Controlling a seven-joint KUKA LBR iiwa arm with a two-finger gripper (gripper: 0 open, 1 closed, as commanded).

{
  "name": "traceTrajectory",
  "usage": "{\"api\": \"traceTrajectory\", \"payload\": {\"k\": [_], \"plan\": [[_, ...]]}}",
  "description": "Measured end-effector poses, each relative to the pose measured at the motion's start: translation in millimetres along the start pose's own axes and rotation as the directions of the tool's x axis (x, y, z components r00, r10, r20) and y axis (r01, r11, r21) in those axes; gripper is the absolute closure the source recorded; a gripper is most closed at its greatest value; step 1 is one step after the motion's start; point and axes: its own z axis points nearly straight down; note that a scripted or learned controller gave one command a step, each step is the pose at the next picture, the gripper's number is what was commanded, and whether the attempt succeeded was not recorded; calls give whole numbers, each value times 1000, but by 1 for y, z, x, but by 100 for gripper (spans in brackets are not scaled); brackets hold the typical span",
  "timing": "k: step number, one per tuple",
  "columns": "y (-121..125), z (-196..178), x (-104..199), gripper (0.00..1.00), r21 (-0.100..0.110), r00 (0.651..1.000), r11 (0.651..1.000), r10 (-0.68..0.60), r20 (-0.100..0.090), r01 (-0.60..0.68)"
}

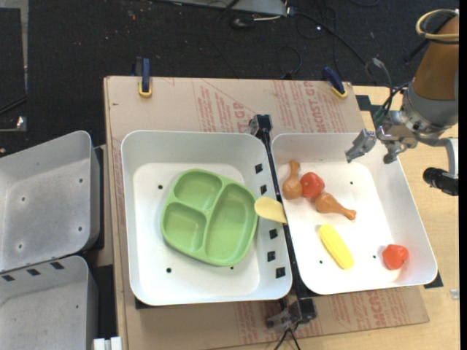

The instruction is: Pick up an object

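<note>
Camera view: yellow corn point(336, 246) lies diagonally (upper-left to lower-right); pincer point(376, 147) spread apart.

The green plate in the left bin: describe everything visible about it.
The green plate is light green, looks like smooth plastic, rounded, with three compartments: two smaller ones on its left half, one long one on its right. It lies flat and upright, turned at an angle, on the floor of the left bin. All its compartments hold nothing. A pale yellow piece overlaps its right rim.
</note>
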Motion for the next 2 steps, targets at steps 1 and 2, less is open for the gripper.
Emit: {"api": "traceTrajectory", "payload": {"k": [1, 2], "plan": [[3, -7, 1, 0, -11, 1000, 1000, -3, 3, 3], [-6, 50, 8, 0, -6, 1000, 1000, -1, 1, 1]]}}
